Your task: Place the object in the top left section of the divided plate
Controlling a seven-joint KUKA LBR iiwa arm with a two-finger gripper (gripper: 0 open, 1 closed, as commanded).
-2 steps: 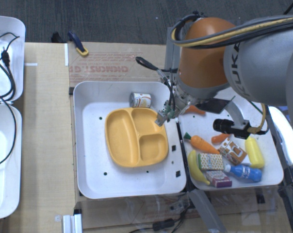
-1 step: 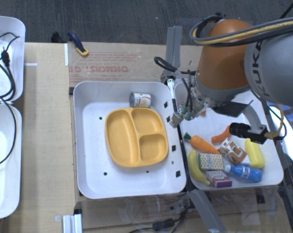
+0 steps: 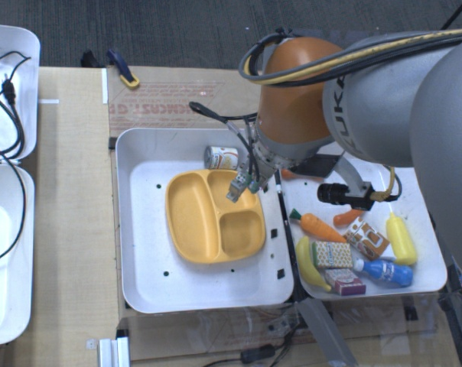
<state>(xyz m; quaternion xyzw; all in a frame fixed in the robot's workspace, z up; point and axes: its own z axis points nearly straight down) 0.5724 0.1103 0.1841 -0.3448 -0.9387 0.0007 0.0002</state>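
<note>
Small object (image 3: pixel 238 187) sits at the jaws' tip over the divided plate (image 3: pixel 204 228).

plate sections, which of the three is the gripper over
The small section at the plate's upper right corner in the camera view, next to the can. The gripper hangs over it, not the long section or the other small one.

- Plate (image 3: pixel 214 225): yellow, divided into three sections, lying flat and slightly turned in the left bin (image 3: pixel 139 281), near its middle.
- Can (image 3: pixel 221 157): small, silver, on its side just beyond the plate's far rim, by the bin's far wall.
</note>
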